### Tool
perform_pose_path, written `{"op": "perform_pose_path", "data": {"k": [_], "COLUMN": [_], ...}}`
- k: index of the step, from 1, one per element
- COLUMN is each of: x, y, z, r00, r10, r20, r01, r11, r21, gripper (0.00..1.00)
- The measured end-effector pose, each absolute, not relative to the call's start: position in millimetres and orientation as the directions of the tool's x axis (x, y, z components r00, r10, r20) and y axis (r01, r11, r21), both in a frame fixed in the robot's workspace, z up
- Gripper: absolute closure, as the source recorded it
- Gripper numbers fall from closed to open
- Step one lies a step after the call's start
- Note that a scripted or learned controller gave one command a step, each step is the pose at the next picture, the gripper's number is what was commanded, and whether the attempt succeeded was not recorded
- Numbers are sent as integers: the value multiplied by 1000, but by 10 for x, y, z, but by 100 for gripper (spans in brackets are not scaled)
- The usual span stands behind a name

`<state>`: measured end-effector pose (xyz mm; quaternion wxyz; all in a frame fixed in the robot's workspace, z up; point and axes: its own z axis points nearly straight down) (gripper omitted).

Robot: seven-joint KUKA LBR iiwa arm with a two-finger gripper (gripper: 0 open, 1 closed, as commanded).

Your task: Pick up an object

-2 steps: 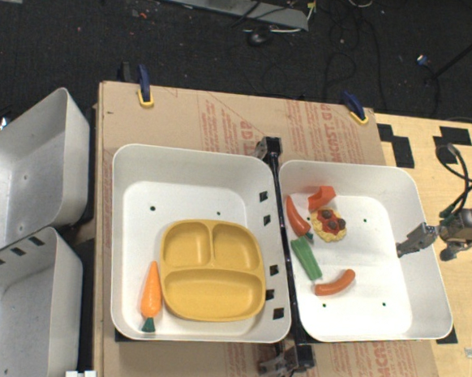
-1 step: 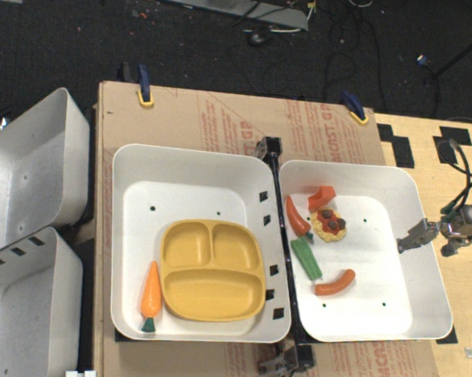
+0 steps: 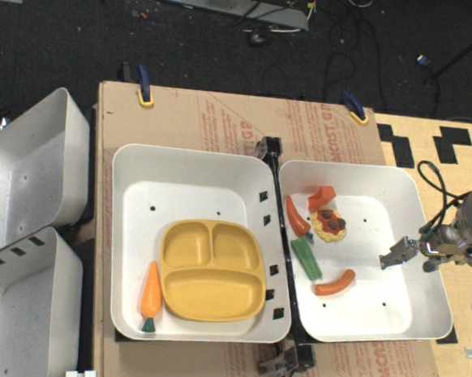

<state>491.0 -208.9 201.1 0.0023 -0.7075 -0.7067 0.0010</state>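
Observation:
In the right bin (image 3: 389,314) lie several toy foods. An orange-red sausage (image 3: 334,283) rests near the middle, with a green pod (image 3: 306,258) to its left. A red chili (image 3: 297,218) lies along the left wall. A small pizza piece (image 3: 329,224) and a red pepper chunk (image 3: 321,197) sit toward the back. My gripper (image 3: 413,259) hangs over the bin's right side, to the right of the sausage and apart from it. It is open with nothing between its fingers.
The left bin (image 3: 136,216) holds a yellow divided plate (image 3: 212,269) and an orange carrot (image 3: 152,291) beside it. Two grey tubs (image 3: 26,167) stand off the bench at the left. A black cable (image 3: 435,187) loops near the arm.

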Motion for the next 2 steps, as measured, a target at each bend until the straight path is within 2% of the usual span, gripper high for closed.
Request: {"op": "perform_pose_path", "data": {"k": [2], "x": [4979], "y": [-2116], "z": [949], "r00": [1], "r10": [1000], "r20": [2], "r01": [1000], "r11": [-1], "r21": [-5], "gripper": [0]}}
